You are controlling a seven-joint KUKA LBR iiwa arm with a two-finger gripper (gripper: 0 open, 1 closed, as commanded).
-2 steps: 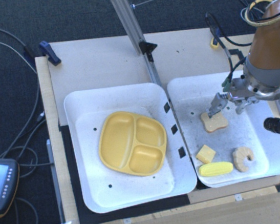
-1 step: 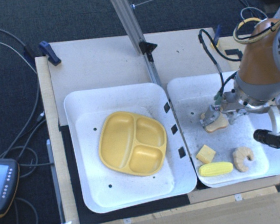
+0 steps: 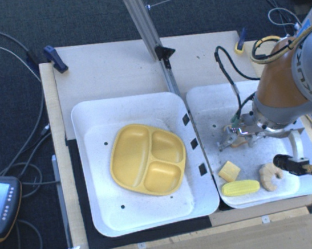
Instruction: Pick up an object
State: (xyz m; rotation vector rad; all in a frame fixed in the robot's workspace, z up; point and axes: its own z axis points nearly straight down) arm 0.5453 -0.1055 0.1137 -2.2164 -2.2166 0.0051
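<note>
The right bin holds a small yellow cube, a long yellow block and a beige ring-shaped piece along its near edge. My gripper hangs low over the bin's middle, just above and behind the cube, with the grey and orange arm coming in from the right. A small tan thing shows right at the gripper's tip, too small to name. Whether it sits between the fingers is unclear.
A yellow divided plate lies in the left bin. A metal pole slants up from the gap between the bins. Black cables loop over the right bin's far side.
</note>
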